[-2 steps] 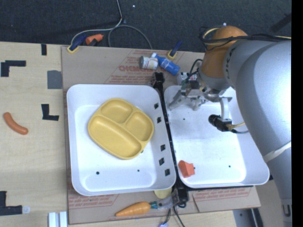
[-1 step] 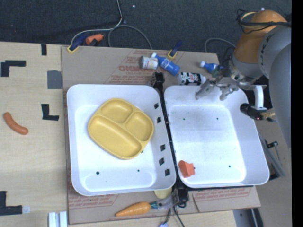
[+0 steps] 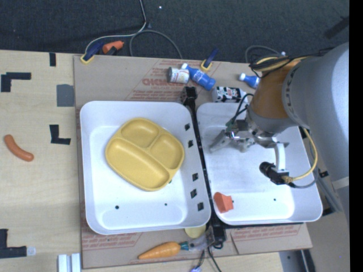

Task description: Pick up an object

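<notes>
Here the gripper [image 3: 227, 140] hangs over the right bin [image 3: 255, 211] near its far left corner, and whether it is released or clenched cannot be told; an orange block [image 3: 223, 202] lies apart from it by that bin's near left corner; a yellow divided plate [image 3: 145, 153] sits mid left bin [image 3: 96, 169]; a carrot [image 3: 160, 250] lies at the bench's near edge.

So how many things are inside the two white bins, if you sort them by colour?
Yellow: 1, the divided plate in the left bin.
Orange: 1, the small block in the right bin.
Total: 2.
The gripper hangs over the right bin, away from the block.
</notes>
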`<state>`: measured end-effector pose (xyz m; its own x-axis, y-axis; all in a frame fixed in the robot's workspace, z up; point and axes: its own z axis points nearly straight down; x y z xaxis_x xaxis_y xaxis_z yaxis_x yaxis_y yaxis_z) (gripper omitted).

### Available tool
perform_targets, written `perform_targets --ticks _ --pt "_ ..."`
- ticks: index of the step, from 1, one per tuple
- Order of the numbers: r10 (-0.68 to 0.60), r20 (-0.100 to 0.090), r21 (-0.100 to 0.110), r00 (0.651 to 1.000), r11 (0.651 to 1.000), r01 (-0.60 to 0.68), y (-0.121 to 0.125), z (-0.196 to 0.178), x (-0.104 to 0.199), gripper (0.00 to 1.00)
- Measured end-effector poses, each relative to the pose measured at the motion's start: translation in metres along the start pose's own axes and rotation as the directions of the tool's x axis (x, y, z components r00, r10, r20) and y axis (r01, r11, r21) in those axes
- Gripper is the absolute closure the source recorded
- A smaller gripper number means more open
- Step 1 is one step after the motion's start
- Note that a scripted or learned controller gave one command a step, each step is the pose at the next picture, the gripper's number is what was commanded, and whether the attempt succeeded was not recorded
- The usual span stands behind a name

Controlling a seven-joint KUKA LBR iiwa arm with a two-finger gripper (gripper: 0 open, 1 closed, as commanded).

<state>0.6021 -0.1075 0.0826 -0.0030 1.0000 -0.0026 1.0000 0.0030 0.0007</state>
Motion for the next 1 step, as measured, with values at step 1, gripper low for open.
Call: perform_targets --ticks 1 --pt "-0.002 -0.001 -0.001 1.000 1.000 0.002 0.0685 -0.0027 0.0066 0.00"
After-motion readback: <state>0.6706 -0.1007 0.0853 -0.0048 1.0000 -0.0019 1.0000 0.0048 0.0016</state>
